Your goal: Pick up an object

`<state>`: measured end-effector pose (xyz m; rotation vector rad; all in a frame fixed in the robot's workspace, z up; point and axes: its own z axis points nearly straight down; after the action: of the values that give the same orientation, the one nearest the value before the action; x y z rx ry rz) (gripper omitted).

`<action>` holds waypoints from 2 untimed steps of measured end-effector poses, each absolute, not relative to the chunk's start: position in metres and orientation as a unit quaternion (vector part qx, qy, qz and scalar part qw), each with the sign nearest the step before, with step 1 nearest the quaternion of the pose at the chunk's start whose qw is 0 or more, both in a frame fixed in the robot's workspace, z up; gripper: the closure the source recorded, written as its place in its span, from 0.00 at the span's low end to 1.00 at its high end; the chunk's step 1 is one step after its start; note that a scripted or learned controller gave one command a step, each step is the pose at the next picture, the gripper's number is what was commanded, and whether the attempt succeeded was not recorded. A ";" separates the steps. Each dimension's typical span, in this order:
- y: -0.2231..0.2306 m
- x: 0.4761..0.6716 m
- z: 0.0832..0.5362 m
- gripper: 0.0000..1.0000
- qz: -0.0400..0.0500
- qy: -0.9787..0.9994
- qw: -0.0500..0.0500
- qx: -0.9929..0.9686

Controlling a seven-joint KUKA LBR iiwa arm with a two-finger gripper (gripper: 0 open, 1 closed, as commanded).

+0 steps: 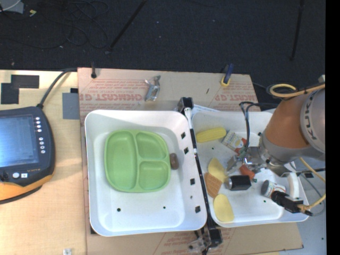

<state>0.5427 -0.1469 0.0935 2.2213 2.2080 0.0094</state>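
the grey arm with its orange band (287,129) reaches in from the right over the right bin (255,212), and the gripper (245,162) sits low among the clutter near that bin's middle. whether its jaws are apart or together cannot be told from this angle; nothing can be seen between them. a small orange-red piece (246,170) lies right at the gripper's tip, and a black cylinder (238,183) rests just below it, close but seemingly apart. to the left lie a pale yellow wedge (216,168) and a brown piece (213,184), touching each other; a yellow oval (223,208) lies near the front wall and a long yellow piece (211,135) toward the back. in the left bin (101,206) sits a green divided tray (136,160) with a small brown object (173,161) at its right edge.
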 end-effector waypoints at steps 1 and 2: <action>-0.164 0.599 0.089 0.00 0.001 0.708 0.001 0.706; -0.177 0.570 0.090 0.00 0.001 0.707 0.001 0.707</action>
<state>0.5697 -0.1774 0.0899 2.2207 2.2192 0.0046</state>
